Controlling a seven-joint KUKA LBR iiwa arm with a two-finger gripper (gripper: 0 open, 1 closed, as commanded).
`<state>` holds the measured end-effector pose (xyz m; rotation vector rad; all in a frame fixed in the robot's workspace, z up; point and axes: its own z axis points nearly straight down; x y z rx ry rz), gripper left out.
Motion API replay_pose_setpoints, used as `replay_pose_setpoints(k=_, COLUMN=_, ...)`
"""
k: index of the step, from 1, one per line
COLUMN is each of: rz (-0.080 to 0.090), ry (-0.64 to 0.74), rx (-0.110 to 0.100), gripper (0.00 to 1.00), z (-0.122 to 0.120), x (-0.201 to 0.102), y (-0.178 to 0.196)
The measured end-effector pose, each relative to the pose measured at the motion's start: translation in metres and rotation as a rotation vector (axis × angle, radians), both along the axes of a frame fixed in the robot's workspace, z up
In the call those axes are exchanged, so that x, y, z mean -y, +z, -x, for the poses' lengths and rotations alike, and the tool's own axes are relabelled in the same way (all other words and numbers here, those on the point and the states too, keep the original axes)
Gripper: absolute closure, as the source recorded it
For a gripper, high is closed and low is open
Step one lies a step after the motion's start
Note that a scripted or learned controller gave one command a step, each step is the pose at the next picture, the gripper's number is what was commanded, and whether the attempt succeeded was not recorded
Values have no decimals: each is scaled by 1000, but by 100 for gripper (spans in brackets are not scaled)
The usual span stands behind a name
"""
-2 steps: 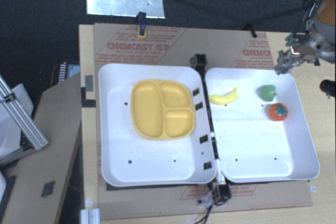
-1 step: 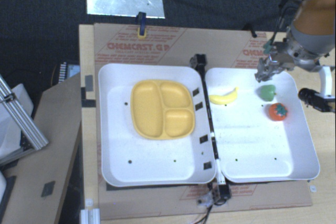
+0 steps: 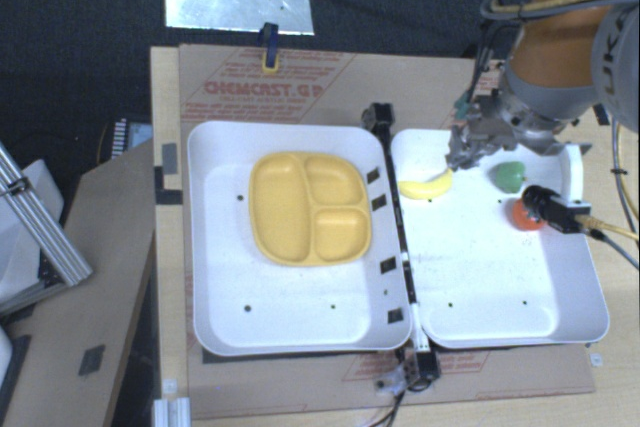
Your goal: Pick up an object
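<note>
KUKA arm's gripper (image 3: 462, 155) hovering just right of a banana (image 3: 427, 186) in the right bin (image 3: 500, 315); finger spread can't be told. Approach step, likely; next needs a short drop w/ fingers astride the curved, smooth yellow fruit. Glossy compartment plate (image 3: 308, 208) lying well left of banana

arm (image 3: 590, 5): fat rounded casing, orange band on top, grey shell below and beside it
markings: part of dark lettering on the grey shell at the far right
cables: a bundle of thin pale and dark cables looping around the orange band
claw (image 3: 462, 155): small dark grey metal, cluttered fittings above it, detail too small to read
</note>
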<state>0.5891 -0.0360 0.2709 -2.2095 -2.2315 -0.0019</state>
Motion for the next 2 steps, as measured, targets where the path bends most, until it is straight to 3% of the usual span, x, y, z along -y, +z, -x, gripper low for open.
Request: replay_pose_setpoints(k=2, rz=-1, ry=1, rx=-1, gripper=100, z=31, x=-104, y=-18)
